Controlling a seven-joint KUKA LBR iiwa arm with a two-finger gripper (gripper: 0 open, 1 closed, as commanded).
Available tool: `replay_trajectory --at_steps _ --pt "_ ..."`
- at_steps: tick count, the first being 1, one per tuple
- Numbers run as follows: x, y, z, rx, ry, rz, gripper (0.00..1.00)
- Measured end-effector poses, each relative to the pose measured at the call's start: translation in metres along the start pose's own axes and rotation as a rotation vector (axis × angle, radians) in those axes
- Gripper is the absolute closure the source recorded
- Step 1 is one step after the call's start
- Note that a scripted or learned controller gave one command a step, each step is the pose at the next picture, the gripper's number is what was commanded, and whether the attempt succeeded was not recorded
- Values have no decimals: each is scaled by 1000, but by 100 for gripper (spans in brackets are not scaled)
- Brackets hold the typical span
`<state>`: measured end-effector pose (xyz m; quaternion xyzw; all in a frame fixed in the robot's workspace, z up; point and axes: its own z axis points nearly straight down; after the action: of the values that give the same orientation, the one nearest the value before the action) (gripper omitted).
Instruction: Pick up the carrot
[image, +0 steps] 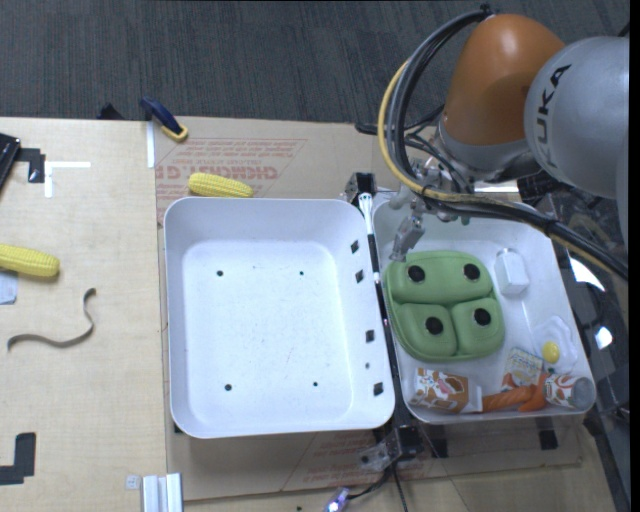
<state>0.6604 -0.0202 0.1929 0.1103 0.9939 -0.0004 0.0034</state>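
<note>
The orange carrot (516, 399) lies along the front wall of the right bin (560, 255), between a patterned packet (444, 389) and a small round container (570, 390). My gripper (406, 233) hangs over the bin's back left corner, just behind a large green lobed toy (445, 305). It is well away from the carrot, and nothing shows in its grasp. The grey arm with its orange band (500, 70) rises behind it at the upper right.
The right bin also holds a white piece (512, 270), a small yellow item (551, 352) and a printed box (524, 364). The left bin (180, 330) sits beside it. On the bench lie two corn cobs (220, 185) (28, 262), a blue clip (163, 117) and a brown curl (55, 335).
</note>
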Motion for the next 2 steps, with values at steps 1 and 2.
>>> replay_trajectory --at_steps 1,2 --pt "82 3 0 2 5 232 0" --pt "32 85 1 1 3 323 0"
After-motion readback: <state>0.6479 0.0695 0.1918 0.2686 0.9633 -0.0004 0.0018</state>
